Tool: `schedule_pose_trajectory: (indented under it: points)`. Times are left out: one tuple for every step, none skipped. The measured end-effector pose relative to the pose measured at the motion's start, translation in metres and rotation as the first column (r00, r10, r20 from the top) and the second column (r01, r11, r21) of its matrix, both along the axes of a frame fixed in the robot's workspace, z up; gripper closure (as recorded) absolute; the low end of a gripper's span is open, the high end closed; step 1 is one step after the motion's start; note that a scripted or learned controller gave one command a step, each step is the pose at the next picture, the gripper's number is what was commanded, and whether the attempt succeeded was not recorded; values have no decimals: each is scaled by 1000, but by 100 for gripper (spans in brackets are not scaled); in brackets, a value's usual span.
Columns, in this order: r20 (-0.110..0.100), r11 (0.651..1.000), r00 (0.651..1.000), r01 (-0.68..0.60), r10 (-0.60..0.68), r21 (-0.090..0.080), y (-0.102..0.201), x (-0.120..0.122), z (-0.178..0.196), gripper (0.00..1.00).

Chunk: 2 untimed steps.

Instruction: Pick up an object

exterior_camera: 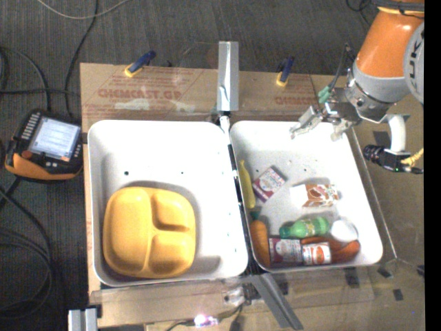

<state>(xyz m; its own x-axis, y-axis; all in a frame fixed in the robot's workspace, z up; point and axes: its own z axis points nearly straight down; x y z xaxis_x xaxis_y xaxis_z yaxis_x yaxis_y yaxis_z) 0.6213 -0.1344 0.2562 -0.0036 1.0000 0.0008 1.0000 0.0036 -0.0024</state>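
My gripper [318,130] hangs over the far right corner of the right bin [303,156], open, with nothing between its fingers. Below it in that bin lie a small red and white box [269,183], a white packet with a red picture [318,195], a green bottle [310,227] and a red sauce bottle [311,252]. A banana [246,185] and a carrot [259,243] lie along the bin's left wall. All of them sit nearer the front than the gripper, apart from it.
The left bin [138,143] holds a yellow divided tray [150,231] at its front. A metal post [227,78] stands behind the seam between the bins. A teach pendant [45,145] lies left of the bench. Clamps [139,63] hold the cardboard backing.
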Motion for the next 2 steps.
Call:
schedule_pose_trajectory:
  points:
    - [2,999,999,41,-41,3,-80,-19,-145,0]
    - [16,1000,1000,-11,11,3,-76,-33,-163,0]
